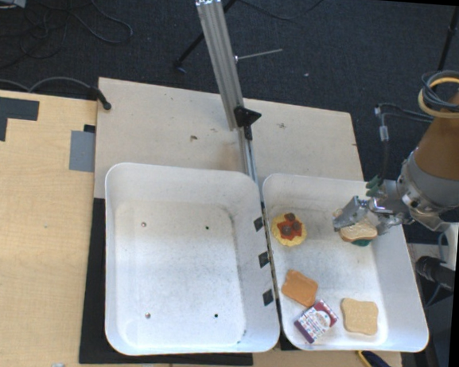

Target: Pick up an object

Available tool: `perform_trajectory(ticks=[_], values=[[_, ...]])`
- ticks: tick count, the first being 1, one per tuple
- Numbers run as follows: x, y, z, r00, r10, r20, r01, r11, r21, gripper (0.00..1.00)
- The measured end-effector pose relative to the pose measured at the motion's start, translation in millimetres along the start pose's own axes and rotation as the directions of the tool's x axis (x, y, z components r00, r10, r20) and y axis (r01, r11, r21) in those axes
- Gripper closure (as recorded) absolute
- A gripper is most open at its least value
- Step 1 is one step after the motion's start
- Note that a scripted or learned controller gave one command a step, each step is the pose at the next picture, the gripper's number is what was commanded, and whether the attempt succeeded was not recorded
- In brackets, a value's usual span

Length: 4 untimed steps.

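The pincer (360, 218), at the right of the frame over the right bin (408, 330), is closed on a tan bread-like slice with a teal underside (359, 233), held at the bin's upper right. Left of it lies a small pizza-like disc (289, 229). Toward the bin's lower edge lie an orange cracker (299, 288), a red-and-white packet (315, 321) and a toast slice (359, 316).

The gripper (360, 218) hangs over the right bin (410, 310) near its far right edge, with a tan bread-like piece (359, 233) between its fingers. In that bin lie a small pizza (289, 229) by the left wall, an orange cracker (299, 288), a red packet (315, 320) and a toast slice (359, 316) near the front edge; the left bin (119, 209) sits just beside it
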State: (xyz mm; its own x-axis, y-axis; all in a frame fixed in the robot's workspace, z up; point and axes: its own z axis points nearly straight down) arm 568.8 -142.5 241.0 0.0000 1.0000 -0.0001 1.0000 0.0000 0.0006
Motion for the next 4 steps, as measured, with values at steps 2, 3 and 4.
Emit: perform_trajectory(ticks=[2,3,4], values=[[102.4,1.2,-0.6,1.000,-0.005,-0.003,0.005,1.000,0.005,1.00],[157.3,-3.3,1.6,1.000,-0.004,-0.003,0.004,1.000,0.006,1.00],[201.2,5.7,-1.6,1.000,-0.004,-0.002,0.004,1.000,0.004,1.00]])
